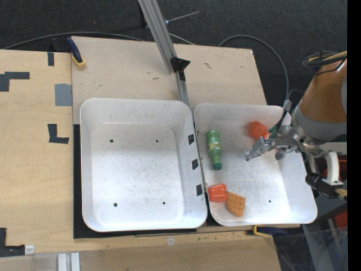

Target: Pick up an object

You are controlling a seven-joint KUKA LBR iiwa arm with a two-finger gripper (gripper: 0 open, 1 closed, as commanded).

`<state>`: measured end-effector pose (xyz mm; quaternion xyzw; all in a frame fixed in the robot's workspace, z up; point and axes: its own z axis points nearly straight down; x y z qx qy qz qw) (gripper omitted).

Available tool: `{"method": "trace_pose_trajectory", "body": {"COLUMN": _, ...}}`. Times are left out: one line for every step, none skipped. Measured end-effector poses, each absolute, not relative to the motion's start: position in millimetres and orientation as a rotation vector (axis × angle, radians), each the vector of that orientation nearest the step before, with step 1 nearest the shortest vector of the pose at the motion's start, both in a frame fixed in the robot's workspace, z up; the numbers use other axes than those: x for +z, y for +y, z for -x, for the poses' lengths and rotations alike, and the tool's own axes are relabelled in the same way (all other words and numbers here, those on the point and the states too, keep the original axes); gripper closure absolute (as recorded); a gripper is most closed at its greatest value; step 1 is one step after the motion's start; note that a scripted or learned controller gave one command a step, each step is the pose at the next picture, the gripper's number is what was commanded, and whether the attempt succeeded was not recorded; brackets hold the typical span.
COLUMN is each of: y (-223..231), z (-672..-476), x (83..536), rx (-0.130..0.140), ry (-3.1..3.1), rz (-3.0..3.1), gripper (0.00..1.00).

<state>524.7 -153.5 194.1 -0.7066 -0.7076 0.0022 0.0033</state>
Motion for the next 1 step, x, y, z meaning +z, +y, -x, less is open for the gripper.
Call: {"method": "trace_pose_trajectory", "body": {"y": -150.2, "z": -518.7, "x": 130.3, "rx": 0.008, "ry": -2.217, "rz": 2.215, "gripper": 0.0}}
